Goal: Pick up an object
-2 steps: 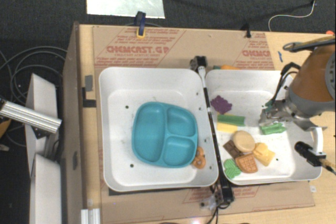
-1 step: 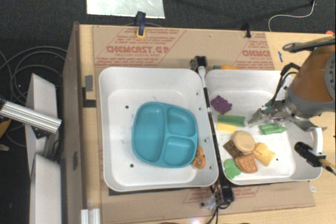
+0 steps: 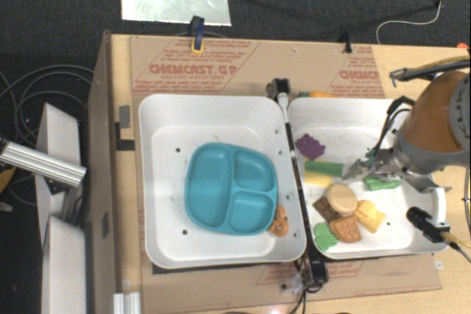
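Divided plate [image 3: 230, 187] in left bin [image 3: 158, 158]; food pieces [image 3: 342, 209] in right bin [image 3: 346, 110].

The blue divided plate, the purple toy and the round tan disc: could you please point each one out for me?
blue divided plate [image 3: 229, 187], camera view, on the ridge between its compartments.
purple toy [image 3: 310, 147], camera view, on its middle.
round tan disc [image 3: 341, 198], camera view, on its top face.

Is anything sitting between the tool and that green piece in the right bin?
Nothing visible does. The tool sits right at the green piece in the right bin. The round biscuit and yellow block lie nearer the camera, off to the side.
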